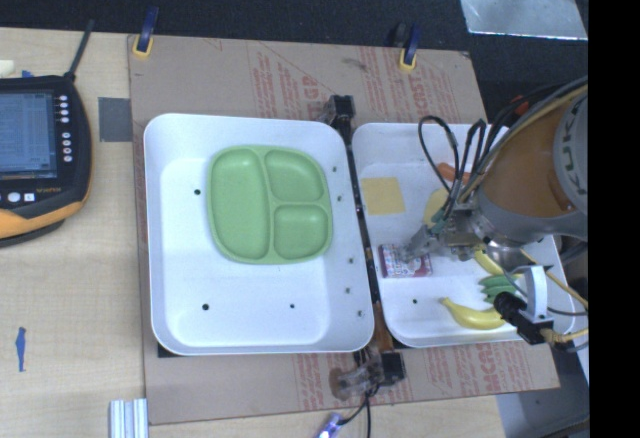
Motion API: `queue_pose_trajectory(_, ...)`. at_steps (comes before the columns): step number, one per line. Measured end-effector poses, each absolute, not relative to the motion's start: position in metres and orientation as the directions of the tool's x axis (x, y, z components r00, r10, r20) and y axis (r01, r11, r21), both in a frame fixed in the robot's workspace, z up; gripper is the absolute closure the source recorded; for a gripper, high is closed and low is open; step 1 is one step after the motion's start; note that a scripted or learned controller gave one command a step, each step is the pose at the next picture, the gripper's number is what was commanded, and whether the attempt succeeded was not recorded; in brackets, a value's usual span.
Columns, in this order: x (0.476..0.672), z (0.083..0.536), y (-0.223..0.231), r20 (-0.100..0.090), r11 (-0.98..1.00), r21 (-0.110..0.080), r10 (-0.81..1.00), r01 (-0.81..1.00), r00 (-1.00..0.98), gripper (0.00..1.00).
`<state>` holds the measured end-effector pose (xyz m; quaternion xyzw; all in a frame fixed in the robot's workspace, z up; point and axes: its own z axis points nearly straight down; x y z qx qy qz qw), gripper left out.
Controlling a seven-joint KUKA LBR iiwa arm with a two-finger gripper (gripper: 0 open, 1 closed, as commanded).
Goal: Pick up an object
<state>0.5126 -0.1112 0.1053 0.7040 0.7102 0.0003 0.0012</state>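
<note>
Camera view: one glossy green three-compartment plastic plate (269,203) lies in the left white bin (170,311). At the right bin's (405,326) five o'clock lies one curved yellow banana (472,314), with a flat pale-yellow square (383,195) at eleven o'clock. The gripper (412,251) hangs over a small printed packet (405,266); whether it grasps cannot be told.

Two white bins sat side by side on a brown board. The left bin (180,256) held a green plate (268,203) with three parts. The right bin (400,316) held a flat yellow square (383,195), a yellow banana (470,314) near the front, and a small card with red marks (405,264). The big grey and orange arm (530,176) reached in from the right, and its gripper (420,248) was low over the card. A handheld screen (35,156) with an orange edge lay far to the left.
</note>
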Motion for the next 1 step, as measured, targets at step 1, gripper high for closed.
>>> queue_pose_trajectory(1,0.5124,0.1152,-0.1121,-0.003,0.012,0.001,1.000,1.000,-0.012,1.00)
